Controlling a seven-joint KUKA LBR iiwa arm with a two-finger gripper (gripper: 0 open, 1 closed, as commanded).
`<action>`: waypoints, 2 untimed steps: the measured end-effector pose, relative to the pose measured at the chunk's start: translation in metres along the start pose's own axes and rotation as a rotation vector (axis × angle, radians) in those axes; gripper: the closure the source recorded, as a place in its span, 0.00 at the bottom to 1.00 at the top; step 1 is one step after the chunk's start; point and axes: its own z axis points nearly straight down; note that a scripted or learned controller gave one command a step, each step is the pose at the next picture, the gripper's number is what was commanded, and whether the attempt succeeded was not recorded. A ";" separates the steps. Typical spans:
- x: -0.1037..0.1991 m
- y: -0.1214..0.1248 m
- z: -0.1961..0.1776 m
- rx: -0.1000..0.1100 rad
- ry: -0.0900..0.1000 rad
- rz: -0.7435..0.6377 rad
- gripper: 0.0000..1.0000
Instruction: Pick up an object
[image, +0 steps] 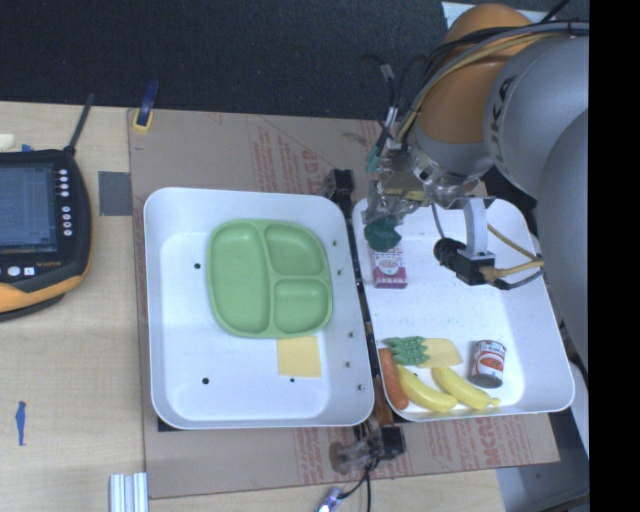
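Fingers (383, 228) around teal object (381, 236)

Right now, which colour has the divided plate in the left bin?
Light green. The divided plate shows plainly in the camera view, above a yellow square.

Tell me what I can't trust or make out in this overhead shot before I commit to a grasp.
- End effector: whether its fingers are open or shut is unreadable, masked by the wrist hardware.
- Teal object under it: identity unclear, partly covered, and contact can't be judged.
- Red-and-white packet: print too small.
- Carrot: lower side hidden by the right bin's rim.
- Can: label blurred.
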 end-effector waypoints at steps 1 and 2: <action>0.014 0.005 0.001 -0.003 -0.001 0.001 1.00; -0.017 -0.010 0.024 0.002 -0.002 0.001 1.00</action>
